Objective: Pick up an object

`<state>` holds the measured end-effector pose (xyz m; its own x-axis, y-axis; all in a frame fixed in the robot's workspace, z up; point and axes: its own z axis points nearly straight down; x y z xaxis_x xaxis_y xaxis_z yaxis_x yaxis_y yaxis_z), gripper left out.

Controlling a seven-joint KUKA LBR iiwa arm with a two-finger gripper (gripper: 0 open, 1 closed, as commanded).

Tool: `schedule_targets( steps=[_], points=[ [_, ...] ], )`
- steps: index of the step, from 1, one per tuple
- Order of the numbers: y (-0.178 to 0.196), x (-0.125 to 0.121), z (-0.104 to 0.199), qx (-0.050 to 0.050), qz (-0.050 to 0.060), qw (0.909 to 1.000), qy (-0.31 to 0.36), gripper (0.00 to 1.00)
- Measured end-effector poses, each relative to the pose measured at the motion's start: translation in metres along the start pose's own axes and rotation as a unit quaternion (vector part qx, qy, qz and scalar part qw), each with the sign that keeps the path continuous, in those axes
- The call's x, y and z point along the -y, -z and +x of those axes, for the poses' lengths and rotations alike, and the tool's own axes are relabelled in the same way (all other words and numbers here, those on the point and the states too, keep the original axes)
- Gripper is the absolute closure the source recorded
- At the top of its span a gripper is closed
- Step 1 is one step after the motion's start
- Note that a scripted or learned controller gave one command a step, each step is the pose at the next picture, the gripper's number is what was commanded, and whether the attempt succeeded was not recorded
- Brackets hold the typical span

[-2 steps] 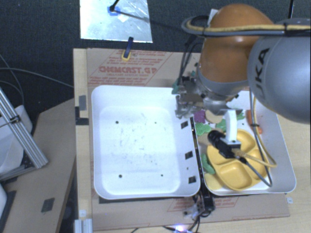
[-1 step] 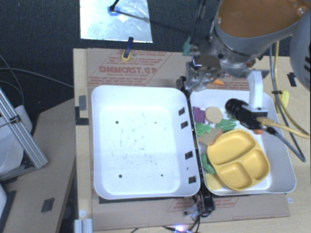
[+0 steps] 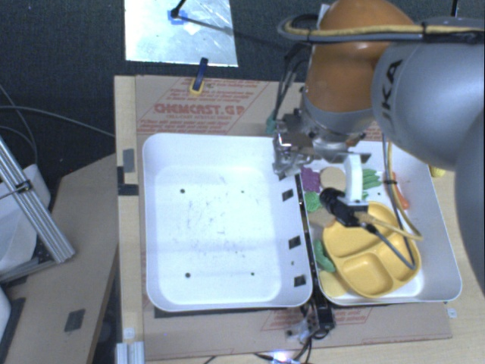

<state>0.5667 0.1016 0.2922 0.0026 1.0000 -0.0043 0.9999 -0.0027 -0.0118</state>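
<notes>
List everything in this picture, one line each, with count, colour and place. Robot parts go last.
bins: two, white, side by side on the bench; the arm is over the right one.
divided tray: one, yellow, in the right bin, near its front.
purple item: one, right bin, by the dividing edge.
green items: a few, right bin, one at the back and one beside the tray's left edge.
tan round item: one, right bin, behind the tray.
foil sheet: one, silver, behind the bench.
arm: one, grey with an orange band, reaching in from the right.
hand: one, metal, over the right bin's back left corner.
</notes>
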Motion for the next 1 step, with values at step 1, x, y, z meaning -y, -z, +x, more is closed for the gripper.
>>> schedule_targets(
  steps=[1],
  points=[
    [0.1263, 0.0585, -0.0128, -0.004, -0.012, 0.9999, 0.003, 1.0]
  ],
)
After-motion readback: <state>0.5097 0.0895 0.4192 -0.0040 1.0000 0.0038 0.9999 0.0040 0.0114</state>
